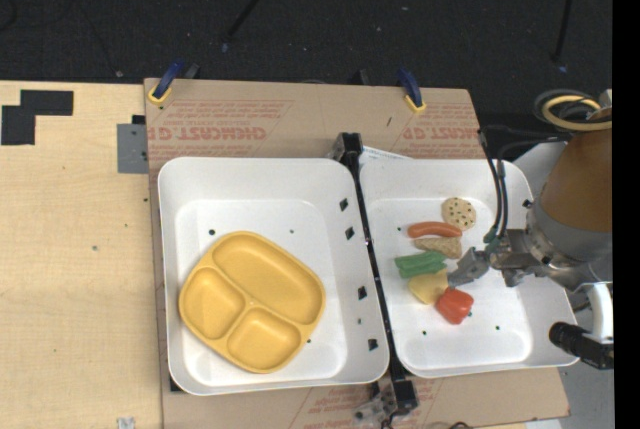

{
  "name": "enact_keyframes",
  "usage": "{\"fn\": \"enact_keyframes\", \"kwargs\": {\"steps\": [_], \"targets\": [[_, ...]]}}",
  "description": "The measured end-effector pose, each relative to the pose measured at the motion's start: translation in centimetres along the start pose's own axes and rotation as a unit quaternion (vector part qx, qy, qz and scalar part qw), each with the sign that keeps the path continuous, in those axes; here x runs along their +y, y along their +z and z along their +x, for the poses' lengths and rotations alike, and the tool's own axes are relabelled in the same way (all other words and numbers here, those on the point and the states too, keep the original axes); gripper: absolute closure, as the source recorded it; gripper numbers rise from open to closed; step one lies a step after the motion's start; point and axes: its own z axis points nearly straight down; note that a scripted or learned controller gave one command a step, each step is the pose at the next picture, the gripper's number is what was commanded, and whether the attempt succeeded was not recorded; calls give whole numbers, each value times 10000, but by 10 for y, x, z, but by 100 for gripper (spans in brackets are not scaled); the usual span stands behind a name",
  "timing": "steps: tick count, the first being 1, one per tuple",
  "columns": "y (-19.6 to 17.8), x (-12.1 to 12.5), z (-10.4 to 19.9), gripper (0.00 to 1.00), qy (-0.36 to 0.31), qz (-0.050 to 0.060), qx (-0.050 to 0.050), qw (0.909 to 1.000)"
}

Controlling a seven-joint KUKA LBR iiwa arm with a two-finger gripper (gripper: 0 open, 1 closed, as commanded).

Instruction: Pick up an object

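Jaws (470, 265), camera view: low over the right bin (500, 349), reaching in from the right; whether they stand open or closed I cannot tell at this slant, and I see nothing between them; tip just above the red pepper (455, 305) and beside the yellow piece (427, 289).

Right bin contents, clustered near its middle: green vegetable (419, 263); yellow piece touching it below; red pepper just right of that; sausage (435, 230) over a tan piece (440, 246); speckled cookie (459, 211) at the top.

Left bin (185, 192): yellow divided tray (251, 300).

Step in hand, by my reading: approach over the cluster, no grasp made yet; next I need the tip settled on one item, likely the pepper or yellow piece, without nudging neighbours, then closing and lifting.
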Motion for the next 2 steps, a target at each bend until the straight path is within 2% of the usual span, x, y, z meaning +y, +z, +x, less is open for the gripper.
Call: {"fn": "enact_keyframes", "kwargs": {"steps": [1, 2], "targets": [[-3, 2, 0, 0, -4, -37, -6, 10000], [59, 0, 5, 0, -7, -11, 0, 10000]]}}
